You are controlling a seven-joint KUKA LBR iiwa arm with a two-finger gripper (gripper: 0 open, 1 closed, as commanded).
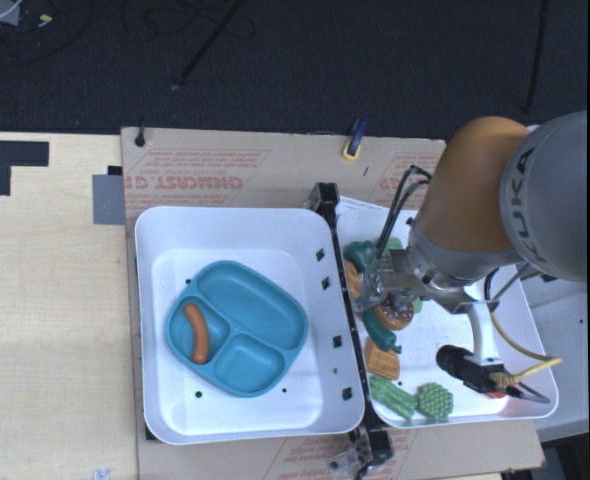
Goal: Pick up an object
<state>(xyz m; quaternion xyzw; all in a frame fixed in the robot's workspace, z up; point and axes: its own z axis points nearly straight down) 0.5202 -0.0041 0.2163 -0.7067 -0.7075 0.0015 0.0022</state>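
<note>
Because the toy food is crowded against the left wall of the right bin (pixel 427 336), the likeliest failure is a grab that catches nothing, or two things at once. The gripper (pixel 380 293) sits low in that crowd, just right of the divider between the bins. A teal piece (pixel 360 256) lies just above it in the frame and an orange-brown piece (pixel 396 318) touches or nearly touches it on the lower right. A closing grip here could wedge against the bin wall, or squeeze one piece sideways so it pops out. The rounded pieces look slippery, so a shallow hold might also let go on the lift.

Whether the gripper is apart or together I cannot tell, since the wrist and the clutter hide its tip. Nothing can be seen held in it. What it is meant to take is most likely the orange-brown piece or the teal one, both in the middle right of the frame.

Further down the same bin lie a tan piece (pixel 382 361), a long green piece (pixel 393 398) and a round, bumpy green piece (pixel 435 400), all clear of the tool. The left bin (pixel 165 243) holds a blue plate (pixel 265 313) with a sausage (pixel 197 332) in one compartment, well apart from the arm.
</note>
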